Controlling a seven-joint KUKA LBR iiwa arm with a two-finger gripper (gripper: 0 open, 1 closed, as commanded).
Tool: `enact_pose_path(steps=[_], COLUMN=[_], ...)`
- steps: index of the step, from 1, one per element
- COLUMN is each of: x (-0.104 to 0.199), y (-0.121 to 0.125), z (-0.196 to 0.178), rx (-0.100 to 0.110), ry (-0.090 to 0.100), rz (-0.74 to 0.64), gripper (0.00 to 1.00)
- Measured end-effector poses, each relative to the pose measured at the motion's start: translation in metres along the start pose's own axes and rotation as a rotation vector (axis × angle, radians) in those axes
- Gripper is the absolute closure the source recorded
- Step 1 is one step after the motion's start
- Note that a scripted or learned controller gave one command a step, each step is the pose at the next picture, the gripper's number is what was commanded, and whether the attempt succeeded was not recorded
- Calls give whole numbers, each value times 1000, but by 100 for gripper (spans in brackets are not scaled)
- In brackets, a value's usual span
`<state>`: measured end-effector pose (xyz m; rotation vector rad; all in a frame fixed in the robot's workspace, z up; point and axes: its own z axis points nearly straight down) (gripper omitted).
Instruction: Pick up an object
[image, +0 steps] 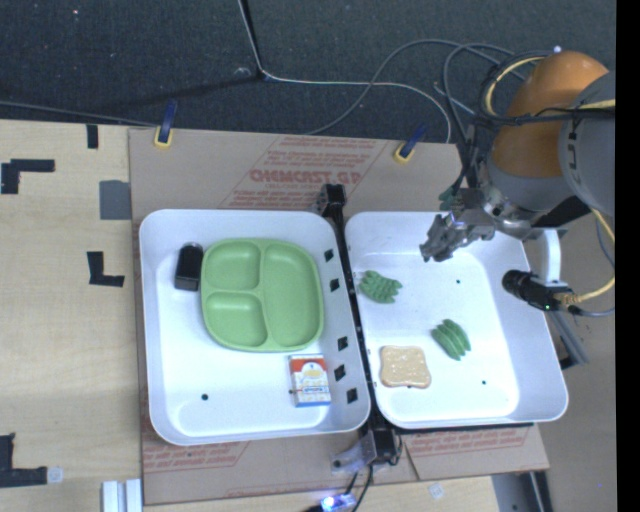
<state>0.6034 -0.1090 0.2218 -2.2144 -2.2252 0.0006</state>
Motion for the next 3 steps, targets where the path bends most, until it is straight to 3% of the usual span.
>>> enact_pose_path(steps=[1,3], x=[52,164], y=[7,-16], z=[-1,13], rx=[-1,2], ry=[0,-1], rz=[-2,-1], gripper=[100,100])
